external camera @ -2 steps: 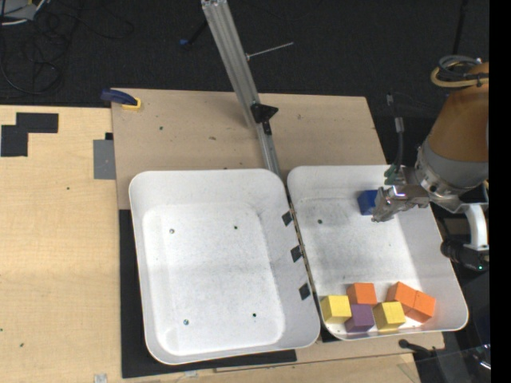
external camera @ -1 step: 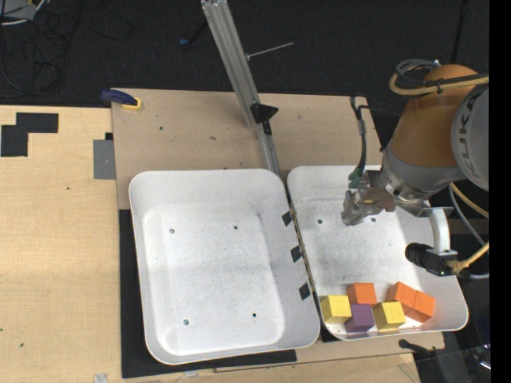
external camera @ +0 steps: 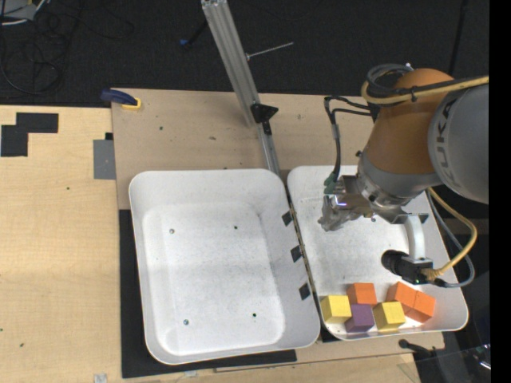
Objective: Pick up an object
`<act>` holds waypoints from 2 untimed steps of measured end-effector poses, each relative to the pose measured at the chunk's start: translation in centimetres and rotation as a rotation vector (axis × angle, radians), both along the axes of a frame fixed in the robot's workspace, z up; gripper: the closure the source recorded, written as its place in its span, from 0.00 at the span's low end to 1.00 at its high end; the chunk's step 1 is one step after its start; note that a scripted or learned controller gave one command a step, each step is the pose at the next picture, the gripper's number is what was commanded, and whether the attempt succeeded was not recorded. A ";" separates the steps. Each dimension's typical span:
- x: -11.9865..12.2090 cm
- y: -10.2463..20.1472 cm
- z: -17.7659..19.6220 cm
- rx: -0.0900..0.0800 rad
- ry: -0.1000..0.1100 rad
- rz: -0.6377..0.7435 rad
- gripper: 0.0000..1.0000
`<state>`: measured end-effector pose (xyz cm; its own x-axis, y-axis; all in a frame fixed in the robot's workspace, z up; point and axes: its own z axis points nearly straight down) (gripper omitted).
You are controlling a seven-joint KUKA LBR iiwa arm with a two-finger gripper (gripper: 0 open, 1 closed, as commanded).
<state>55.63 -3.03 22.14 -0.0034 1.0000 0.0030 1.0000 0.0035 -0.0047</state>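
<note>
Camera view, from above the bench (external camera: 200, 134): the arm's hand (external camera: 334, 218) hangs over the upper middle of the right bin (external camera: 311, 190), with the blocks well apart from it, bunched in that bin's near corner. I count two yellow blocks (external camera: 336, 306) (external camera: 390, 314), a purple block (external camera: 361, 317), a small orange block (external camera: 363, 293) and a larger orange block (external camera: 415, 301), all touching or just beside one another. I cannot tell whether the hand is released or clenched; nothing shows beneath it. My judgement: to pick cleanly I should bring the hand down toward the near corner and take an outer block, likely the left yellow one, since the packed neighbours and the bin wall leave little room elsewhere. The wrist's bulk hides the bin's far right side, and the left bin (external camera: 160, 206) shows only bare floor.
</note>
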 end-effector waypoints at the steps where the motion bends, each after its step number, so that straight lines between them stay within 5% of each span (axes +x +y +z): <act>1: 0.3 5.9 1.0 0.000 -0.002 0.002 1.00; 2: -0.4 10.9 -0.1 -0.001 0.001 0.000 1.00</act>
